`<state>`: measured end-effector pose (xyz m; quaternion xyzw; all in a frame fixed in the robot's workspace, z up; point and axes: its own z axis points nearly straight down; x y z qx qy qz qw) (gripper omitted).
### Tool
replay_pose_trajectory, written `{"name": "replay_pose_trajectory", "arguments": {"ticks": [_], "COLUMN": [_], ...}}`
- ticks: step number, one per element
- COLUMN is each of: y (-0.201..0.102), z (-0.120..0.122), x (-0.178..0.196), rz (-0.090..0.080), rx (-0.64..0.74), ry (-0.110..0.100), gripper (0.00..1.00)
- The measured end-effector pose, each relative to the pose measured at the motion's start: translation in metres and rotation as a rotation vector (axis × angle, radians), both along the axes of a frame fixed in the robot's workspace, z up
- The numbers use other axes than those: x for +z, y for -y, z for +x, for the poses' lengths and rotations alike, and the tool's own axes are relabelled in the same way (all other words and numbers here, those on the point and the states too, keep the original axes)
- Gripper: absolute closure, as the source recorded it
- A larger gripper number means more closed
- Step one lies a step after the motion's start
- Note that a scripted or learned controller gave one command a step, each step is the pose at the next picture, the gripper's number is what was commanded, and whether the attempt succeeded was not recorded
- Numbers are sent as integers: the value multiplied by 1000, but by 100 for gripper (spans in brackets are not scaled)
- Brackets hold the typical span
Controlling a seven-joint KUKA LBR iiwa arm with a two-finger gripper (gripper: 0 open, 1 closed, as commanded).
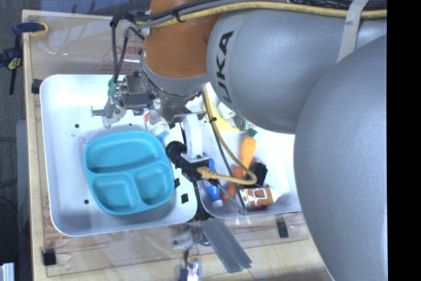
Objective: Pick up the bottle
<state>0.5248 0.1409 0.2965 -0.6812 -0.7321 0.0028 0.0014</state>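
My gripper [117, 104] hangs over the back of the left bin [59, 141], just above the far edge of a blue divided tray [126, 171]. The orange band and grey wrist cover most of what lies under it. A small pale object with a blue bit [156, 123] peeks out below the wrist at the tray's back right corner. I cannot tell whether it is the bottle or whether the gripper touches it. Nothing is visibly held.
The right bin [289, 204] holds a carrot [247, 149], a small brown and orange box [256, 197], a blue item [212, 193] and a black piece [260, 173]. The arm's grey body covers the right bin's back part. A yellow cable [220, 154] loops between the bins.
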Motion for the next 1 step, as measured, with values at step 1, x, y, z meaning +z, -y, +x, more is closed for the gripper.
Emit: {"name": "replay_pose_trajectory", "arguments": {"ticks": [1], "y": [32], "z": [-2], "x": [-58], "rz": [0], "rx": [-46], "ry": [1], "gripper": [0]}}
